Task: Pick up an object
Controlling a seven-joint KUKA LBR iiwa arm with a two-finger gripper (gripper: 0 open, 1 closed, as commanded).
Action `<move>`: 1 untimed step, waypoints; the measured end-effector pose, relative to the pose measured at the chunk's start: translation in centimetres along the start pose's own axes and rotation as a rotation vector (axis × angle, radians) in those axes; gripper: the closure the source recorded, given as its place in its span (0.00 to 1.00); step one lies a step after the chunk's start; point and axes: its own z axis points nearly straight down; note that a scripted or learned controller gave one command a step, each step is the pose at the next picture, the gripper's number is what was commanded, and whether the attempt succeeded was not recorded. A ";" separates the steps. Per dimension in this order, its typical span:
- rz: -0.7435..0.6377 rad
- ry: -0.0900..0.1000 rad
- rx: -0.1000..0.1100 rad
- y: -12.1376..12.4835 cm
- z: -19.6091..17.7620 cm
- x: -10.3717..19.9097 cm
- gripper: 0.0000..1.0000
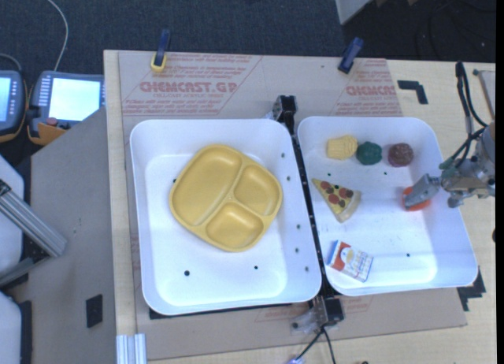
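Observation:
The right bin [441,276] holds several small items: a yellow corn piece [342,147], a green ball [368,153], a dark red ball [401,154], a pizza slice [339,197], a white carton with red and blue print [350,261] and a small orange-red object [415,201]. My gripper [439,189] is low over the bin's right side, reaching in from the right. Its grey tip lies right over the orange-red object and partly covers it. I cannot make out whether the object is gripped.
The left bin [157,268] holds a yellow divided plate [227,195]. Black clamps sit between the bins at the top [285,107] and bottom [329,309]. Cables hang at the right edge [472,118]. A tablet [71,98] lies off the bench to the left.

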 end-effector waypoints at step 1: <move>-0.004 -0.003 -0.012 0.3 -0.6 0.0 0.00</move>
